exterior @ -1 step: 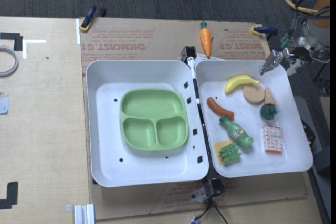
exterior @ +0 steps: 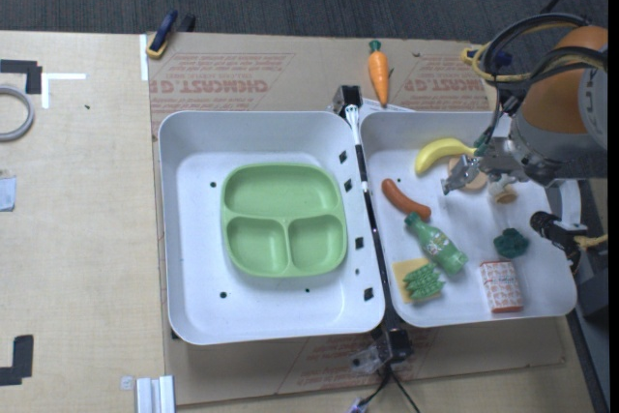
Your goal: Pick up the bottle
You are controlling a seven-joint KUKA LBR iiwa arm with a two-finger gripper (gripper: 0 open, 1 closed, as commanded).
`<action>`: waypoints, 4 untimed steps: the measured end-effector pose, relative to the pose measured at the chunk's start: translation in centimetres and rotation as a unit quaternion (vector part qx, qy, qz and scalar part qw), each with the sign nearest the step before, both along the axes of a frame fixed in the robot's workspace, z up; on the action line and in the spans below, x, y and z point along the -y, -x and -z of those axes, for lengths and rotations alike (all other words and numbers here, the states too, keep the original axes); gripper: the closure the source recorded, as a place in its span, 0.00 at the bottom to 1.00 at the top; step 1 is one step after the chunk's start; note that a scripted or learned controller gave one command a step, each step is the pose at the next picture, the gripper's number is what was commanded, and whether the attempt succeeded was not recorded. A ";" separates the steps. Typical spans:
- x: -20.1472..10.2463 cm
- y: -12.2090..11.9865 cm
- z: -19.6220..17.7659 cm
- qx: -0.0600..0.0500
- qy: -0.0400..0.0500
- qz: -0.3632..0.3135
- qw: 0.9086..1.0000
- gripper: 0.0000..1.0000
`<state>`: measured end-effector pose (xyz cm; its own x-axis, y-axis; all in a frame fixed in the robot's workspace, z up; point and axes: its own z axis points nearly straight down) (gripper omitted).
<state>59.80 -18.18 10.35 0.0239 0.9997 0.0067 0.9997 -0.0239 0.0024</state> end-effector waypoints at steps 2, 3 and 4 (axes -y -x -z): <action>-6.7 5.1 0.2 -0.002 0.004 0.055 0.998 1.00; -9.2 11.8 -8.8 -0.002 0.003 -0.011 1.000 1.00; -14.9 12.0 -12.5 -0.001 0.004 -0.131 0.991 1.00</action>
